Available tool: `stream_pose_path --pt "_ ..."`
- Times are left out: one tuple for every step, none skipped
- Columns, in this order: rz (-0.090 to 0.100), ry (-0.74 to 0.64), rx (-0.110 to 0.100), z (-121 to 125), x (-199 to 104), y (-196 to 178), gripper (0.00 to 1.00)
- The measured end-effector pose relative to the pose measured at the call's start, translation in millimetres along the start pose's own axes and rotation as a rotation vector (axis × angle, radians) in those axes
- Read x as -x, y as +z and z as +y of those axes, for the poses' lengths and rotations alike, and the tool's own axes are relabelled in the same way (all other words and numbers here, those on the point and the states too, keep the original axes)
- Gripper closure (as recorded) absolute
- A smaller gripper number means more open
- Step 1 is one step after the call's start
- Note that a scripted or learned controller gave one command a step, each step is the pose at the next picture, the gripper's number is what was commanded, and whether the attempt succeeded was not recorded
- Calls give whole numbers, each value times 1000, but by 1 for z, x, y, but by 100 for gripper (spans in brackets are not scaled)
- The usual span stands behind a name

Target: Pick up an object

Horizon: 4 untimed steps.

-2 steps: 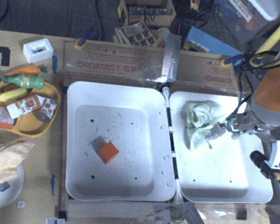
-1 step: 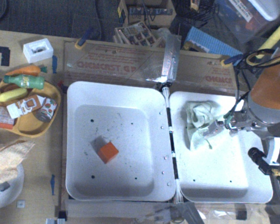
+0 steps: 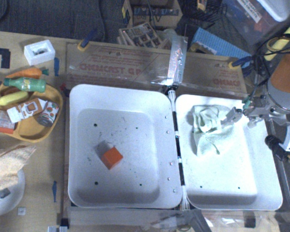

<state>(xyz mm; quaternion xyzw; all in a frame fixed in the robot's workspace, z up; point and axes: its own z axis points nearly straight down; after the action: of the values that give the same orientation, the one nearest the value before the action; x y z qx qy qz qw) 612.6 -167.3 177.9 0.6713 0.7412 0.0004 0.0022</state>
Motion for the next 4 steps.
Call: stream_pose_path --pt "-3 -3 5 1 0 -11 100" --pt "-3 -3 4 1 0 -11 0" --pt "4 -275 -3 11 -24 70 0" --pt "-1 -545 4 26 -29 21 0"
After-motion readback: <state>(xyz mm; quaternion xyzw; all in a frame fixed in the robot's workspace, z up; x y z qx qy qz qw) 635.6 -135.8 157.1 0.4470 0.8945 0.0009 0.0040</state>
